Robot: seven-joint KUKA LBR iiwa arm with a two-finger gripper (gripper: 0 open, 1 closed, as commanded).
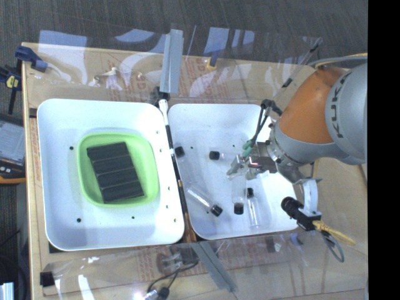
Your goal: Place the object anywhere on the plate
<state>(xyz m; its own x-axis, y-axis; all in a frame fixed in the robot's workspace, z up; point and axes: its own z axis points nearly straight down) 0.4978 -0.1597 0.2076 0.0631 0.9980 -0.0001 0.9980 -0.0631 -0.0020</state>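
A green square plate point(84, 167) sits in the left bin point(53, 224). On the plate lies a black ridged block point(115, 171), flat and slightly turned. My gripper point(240, 167) hangs over the middle of the right bin point(206, 120), far from the plate, with its metal tip low above the bin floor. A small black piece point(250, 192) lies just below the tip, and nothing shows between the tip's parts.
Scattered on the right bin's floor are small black pieces point(214, 155), point(179, 150), point(216, 210), point(238, 209) and two clear tubes point(199, 198), point(252, 215). A ridge point(174, 167) divides the two bins. The arm's orange band point(306, 114) overhangs the right bin's right side.
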